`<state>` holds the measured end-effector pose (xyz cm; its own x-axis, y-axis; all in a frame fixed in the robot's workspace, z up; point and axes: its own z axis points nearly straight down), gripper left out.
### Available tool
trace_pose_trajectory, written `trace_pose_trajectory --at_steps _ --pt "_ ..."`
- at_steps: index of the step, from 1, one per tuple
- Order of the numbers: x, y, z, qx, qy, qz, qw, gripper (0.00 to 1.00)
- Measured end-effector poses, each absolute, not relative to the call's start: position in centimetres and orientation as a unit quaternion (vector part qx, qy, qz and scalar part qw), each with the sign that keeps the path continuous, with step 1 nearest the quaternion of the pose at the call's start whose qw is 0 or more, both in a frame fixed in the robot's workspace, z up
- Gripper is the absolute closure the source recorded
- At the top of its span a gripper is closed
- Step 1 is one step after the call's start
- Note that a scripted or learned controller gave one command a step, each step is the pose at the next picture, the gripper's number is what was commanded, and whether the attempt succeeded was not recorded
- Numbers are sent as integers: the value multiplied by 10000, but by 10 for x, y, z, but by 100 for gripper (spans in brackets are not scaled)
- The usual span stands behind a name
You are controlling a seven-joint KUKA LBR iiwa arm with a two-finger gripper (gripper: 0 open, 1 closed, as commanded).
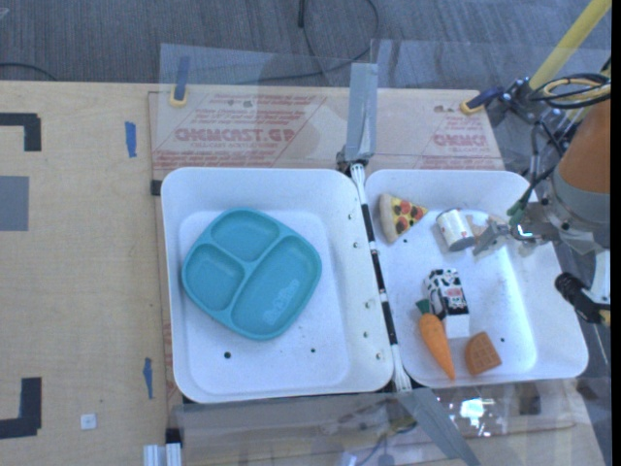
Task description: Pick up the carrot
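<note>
Orange and tapering, the carrot (437,345) lies in the right-hand white bin (553,357), near its front edge, green tip toward the back and point toward the front. All positions below are given relative to the carrot. Touching or nearly touching its green end, just behind it, stands a small black-and-white carton (447,292); just to its right lies a brown, biscuit-like piece (482,353). Well behind it sit a pizza-slice toy (400,214) and a silvery can (453,228). Far to its left, in the other bin, rests a teal divided plate (252,273).

The gripper (497,237) hangs well behind and to the right of the carrot, beside the can — it holds nothing, and whether its fingers are parted cannot be told from this view.

Judged step: approach, not yet begun in earnest. A sound grasp would likely centre over the carrot's thick middle, with the fingers closing across its narrow width — not along its length — and descending clear of the carton and the brown piece, either of which could be nudged or caught instead.
</note>
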<state>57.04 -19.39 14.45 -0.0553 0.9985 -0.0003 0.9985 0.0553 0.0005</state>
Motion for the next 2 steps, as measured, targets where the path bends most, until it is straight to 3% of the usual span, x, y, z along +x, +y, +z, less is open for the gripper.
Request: trace_pose_trajectory --at_steps 1,2 --pt "502 -144 160 6560 7547 0 -5 0" --pt "483 -115 97 6119 7909 8 27 0"
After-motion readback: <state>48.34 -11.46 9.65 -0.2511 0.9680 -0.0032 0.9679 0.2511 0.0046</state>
